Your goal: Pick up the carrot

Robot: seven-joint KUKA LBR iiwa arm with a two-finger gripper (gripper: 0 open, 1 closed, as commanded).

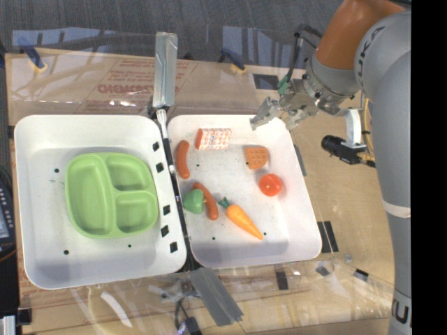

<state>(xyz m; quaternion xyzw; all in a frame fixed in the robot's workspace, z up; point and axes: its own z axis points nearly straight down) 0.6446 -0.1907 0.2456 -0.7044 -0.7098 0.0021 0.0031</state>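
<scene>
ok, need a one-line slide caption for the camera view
Gripper hovers over the right bin's far edge, apart from the carrot lying near its front; green tray in the left bin.

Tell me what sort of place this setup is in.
Most likely a robotics lab test bench, not a kitchen. A grey industrial arm reaches over two white bins taped to a board; the food, such as the carrot and tomato, looks like plastic toys beside a green divided plate.
</scene>
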